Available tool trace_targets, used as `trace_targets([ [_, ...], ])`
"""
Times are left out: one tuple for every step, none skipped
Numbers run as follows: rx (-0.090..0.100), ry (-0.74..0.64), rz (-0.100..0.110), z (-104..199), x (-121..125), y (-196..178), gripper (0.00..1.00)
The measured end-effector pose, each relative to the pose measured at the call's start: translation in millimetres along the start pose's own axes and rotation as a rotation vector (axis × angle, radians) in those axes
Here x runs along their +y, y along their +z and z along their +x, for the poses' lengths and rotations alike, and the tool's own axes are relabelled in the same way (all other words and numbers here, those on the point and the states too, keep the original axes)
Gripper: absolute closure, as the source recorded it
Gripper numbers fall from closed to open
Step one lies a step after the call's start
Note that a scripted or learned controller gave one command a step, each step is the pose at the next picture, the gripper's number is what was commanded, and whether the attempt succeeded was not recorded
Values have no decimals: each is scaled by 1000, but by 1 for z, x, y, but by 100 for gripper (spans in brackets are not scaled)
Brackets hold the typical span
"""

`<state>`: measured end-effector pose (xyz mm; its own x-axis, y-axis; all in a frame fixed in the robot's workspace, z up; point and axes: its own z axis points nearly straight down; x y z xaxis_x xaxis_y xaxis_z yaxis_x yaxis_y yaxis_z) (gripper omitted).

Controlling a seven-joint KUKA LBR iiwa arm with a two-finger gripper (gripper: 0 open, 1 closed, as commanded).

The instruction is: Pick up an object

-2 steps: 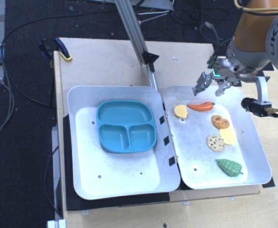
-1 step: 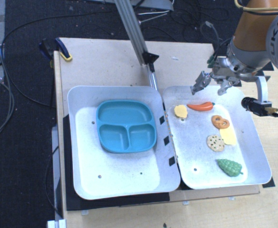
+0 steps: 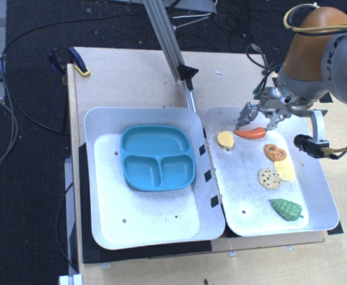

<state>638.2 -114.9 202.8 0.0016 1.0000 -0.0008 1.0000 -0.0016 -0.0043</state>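
My gripper hangs over the far part of the right bin, its fingers spread open. Just below the fingertips lies an orange-red sausage-shaped piece, not held. To its left sits a small yellow piece. Further toward the front lie a brown pretzel, a pale yellow wedge, a speckled cookie and a green bumpy piece.
The left bin holds a blue divided tray. A slanted metal pole rises from the bench behind the bins. The arm's orange band stands at the upper right, with a black cable fitting over the right bin's edge.
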Motion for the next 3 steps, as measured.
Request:
trace_targets([
  [1,0,1,3,-9,58,0],
  [0,-1,0,4,-10,112,0],
  [0,0,-6,3,-8,98,100],
])
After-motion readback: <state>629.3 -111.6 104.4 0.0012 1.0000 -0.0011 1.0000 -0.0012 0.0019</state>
